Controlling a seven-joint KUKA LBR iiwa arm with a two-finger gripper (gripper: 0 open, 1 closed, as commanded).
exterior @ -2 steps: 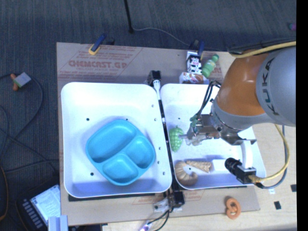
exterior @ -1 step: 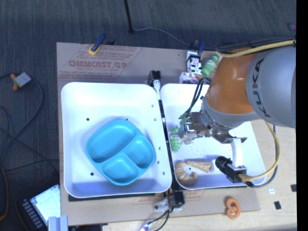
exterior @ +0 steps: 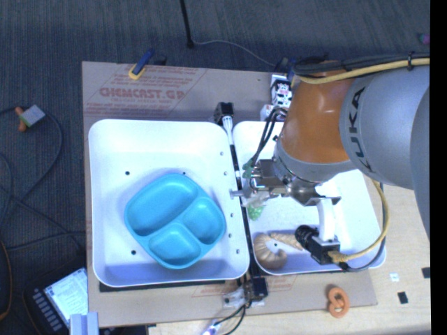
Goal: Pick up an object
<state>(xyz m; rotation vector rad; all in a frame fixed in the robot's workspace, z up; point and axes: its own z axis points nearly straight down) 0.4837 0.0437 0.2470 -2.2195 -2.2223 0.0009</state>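
Over the right bin [exterior: 363, 187], the claw [exterior: 253, 195] hangs low by its left wall; whether it is wide or narrow I cannot tell. Near-left corner: tan shell-like object [exterior: 271, 248], probably rigid, light, rounded and slippery. Grip across its narrow width.

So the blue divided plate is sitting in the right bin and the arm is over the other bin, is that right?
Not quite. The camera view shows the blue divided plate in the left bin, not the right one. The arm is over the other bin, the right bin, as you said.
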